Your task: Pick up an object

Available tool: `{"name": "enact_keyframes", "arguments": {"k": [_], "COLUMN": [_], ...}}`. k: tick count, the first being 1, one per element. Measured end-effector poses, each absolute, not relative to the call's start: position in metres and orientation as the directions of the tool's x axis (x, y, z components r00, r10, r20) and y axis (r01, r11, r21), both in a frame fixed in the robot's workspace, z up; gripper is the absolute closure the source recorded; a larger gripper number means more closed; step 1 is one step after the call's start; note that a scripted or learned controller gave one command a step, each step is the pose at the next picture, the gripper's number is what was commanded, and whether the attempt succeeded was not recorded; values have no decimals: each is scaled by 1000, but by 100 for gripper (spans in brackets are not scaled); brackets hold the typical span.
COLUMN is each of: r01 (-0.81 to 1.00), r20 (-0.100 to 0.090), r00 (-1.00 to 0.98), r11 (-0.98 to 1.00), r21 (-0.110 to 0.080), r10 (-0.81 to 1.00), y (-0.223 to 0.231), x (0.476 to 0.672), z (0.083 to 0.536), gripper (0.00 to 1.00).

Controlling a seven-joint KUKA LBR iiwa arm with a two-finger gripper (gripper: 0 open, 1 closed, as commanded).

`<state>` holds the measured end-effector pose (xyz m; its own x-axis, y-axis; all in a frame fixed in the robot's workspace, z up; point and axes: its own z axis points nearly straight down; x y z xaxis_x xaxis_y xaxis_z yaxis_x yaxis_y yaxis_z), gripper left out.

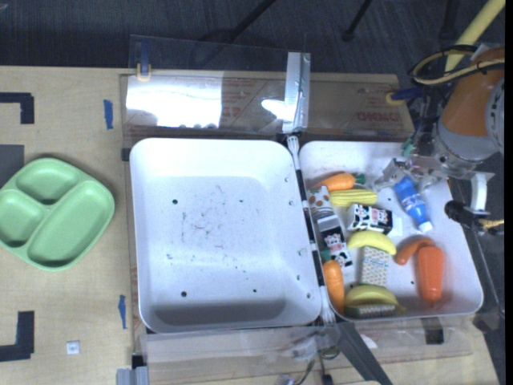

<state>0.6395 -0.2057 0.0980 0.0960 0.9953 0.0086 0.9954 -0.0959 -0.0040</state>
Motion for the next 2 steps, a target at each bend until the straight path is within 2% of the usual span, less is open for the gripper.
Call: {"name": "enact_keyframes", "arguments": {"k": [1, 2], "r01": [985, 972], "r20": [-1, 13], "r00": [172, 235], "r11": [-172, -235], "r21": [1, -4], "r10": [985, 972], "y": [-212, -204], "x": [668, 661], "z": [157, 94], "gripper": [0, 0]}}
